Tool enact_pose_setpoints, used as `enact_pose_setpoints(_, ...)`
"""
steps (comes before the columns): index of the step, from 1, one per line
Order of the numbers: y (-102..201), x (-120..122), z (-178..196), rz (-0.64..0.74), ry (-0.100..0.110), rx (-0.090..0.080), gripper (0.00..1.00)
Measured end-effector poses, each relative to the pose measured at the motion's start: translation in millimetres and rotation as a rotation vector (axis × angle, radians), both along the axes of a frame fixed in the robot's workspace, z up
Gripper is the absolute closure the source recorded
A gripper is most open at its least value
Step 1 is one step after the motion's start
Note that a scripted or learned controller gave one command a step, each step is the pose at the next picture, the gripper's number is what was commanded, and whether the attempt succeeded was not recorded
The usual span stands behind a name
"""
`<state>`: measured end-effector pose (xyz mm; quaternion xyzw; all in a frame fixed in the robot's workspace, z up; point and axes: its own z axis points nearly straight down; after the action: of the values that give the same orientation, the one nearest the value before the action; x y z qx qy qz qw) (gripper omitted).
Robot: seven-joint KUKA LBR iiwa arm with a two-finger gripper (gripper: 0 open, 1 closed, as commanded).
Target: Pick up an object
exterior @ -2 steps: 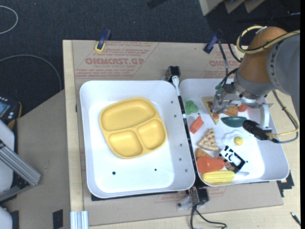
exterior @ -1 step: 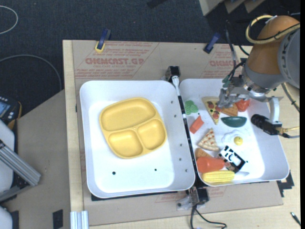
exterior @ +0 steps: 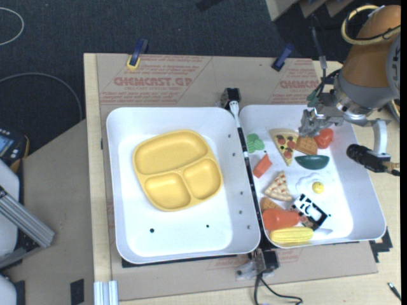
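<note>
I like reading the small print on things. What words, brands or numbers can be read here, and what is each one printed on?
"CHEMCAST GP", red print on the brown board under the bins, above the left bin.
The same red print recurs above the right bin, but there it is too cut off to read.
The black-and-white block in the right bin bears white marks, too small to read.

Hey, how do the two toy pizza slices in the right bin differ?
The upper pizza slice is larger, with red toppings; the lower pizza slice is smaller and paler. The upper one's tip points toward the bench's near edge, the lower one's toward the far edge. The upper lies nearer the gripper. Both lie flat in the right bin.
</note>
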<state>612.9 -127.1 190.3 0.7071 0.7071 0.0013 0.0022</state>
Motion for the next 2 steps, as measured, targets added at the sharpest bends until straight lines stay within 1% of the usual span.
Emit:
enact_pose_setpoints(1, 0.1, 0.9, 36.3, 0.001, 0.001, 0.001, 1.0)
enact_pose_setpoints(2, 54.7, -19.7, 43.3, 0.004, 0.007, 0.004, 1.0)
